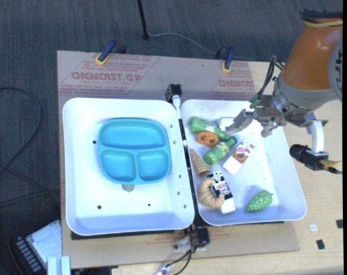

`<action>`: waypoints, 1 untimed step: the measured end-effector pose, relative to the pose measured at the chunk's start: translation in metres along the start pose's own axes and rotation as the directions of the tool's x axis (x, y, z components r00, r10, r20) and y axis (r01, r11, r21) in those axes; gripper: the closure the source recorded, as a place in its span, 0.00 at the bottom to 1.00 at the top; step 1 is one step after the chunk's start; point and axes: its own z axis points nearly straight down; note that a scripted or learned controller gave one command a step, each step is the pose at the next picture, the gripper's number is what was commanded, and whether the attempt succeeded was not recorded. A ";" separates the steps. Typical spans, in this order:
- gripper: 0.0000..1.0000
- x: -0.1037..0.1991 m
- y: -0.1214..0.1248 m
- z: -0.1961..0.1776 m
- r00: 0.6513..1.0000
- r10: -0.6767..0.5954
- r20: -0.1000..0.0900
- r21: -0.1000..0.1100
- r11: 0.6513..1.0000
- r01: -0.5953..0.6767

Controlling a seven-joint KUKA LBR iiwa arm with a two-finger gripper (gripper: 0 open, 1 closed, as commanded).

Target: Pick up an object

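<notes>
1. At the far left a dark cable (15, 130) loops over the grey carpet; beside it begins the cardboard sheet (124, 73) covering the surface, pinned at its far edge by two clamps (107, 50) with yellow and blue handles.
2. The left bin (81, 211) holds a blue divided tray (133, 150), lying flat near the middle, with one wide compartment on the far side and two smaller ones nearer me.
3. Just past the seam lies the right bin (282, 211) with the toys to pick from: a green bottle-like piece (205, 125) and an orange pretzel (208, 137) at the far left; a green can (217, 151) just below them; a waffle cone (199, 162) by the seam; a white and red carton (237, 158) near the middle.
4. Nearer me sit a braided pastry (207, 192) touching a black and white cow-print carton (222, 192); a green bumpy fruit (259, 200) lies apart in the near right corner.
5. The pincer (252, 122) hangs over the far side of the right bin, above the green toys; its fingers are spread with nothing between them.
6. Behind it rises the arm's orange band (314, 53).
</notes>
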 end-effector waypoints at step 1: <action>0.00 -0.045 0.046 0.139 1.000 0.002 0.000 0.005 1.000 -0.002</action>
